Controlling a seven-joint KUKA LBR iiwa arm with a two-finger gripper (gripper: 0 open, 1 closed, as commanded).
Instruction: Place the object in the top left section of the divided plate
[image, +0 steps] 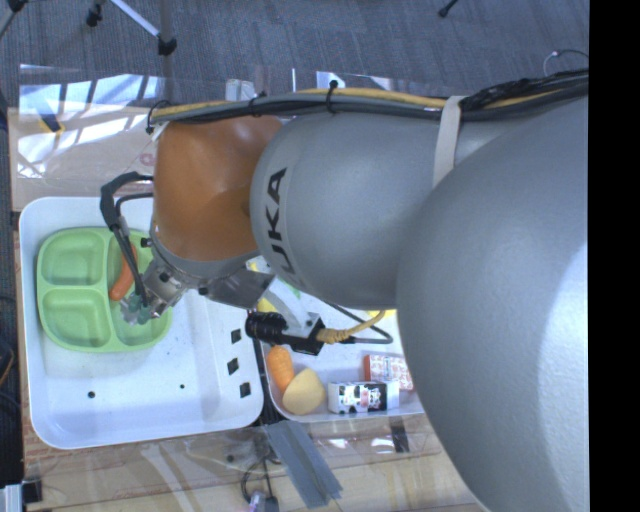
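A green divided plate (70, 290) lies in the left white bin (120, 415). My gripper (141, 306) hangs low over the plate's right-hand section, at the end of the orange-banded wrist (200, 195). A slim orange object (121, 282), like a carrot, sits just left of the gripper, along the ridge between the plate's sections. Whether it is held or resting on the plate I cannot tell. The arm's bulk hides the plate's far right edge.
The right bin (330, 415) holds an orange carrot-shaped piece (280, 367), a yellow rounded item (305, 392), a small black-and-white pack (358, 398) and a red packet (388, 370). The grey arm (450, 280) covers most of that bin. A black cable (115, 205) loops above the plate.
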